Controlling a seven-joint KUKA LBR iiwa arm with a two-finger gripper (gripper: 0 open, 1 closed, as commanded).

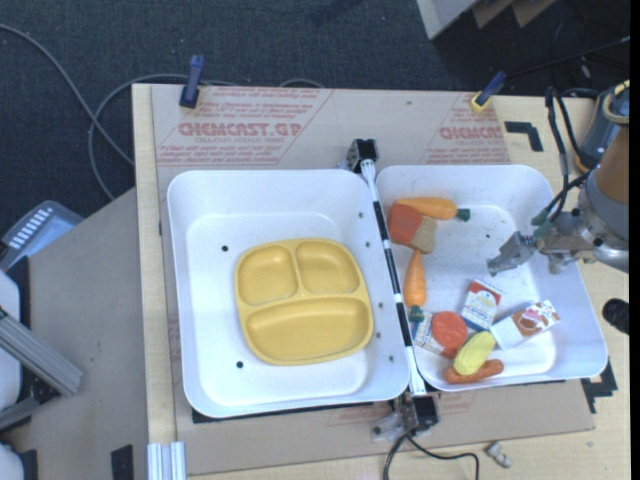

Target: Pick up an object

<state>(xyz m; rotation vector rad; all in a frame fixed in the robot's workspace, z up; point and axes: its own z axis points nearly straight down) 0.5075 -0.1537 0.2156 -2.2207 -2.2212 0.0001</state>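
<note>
Gripper (512,255) is hovering over right bin (530,190), fingers spread and holding nothing, above the small carton (481,304).

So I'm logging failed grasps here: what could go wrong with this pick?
The toys in the right bin lie packed together: a lemon rests against a tomato and a carrot, so a grab might slip or catch two. The end effector hangs over bare bin floor.
</note>
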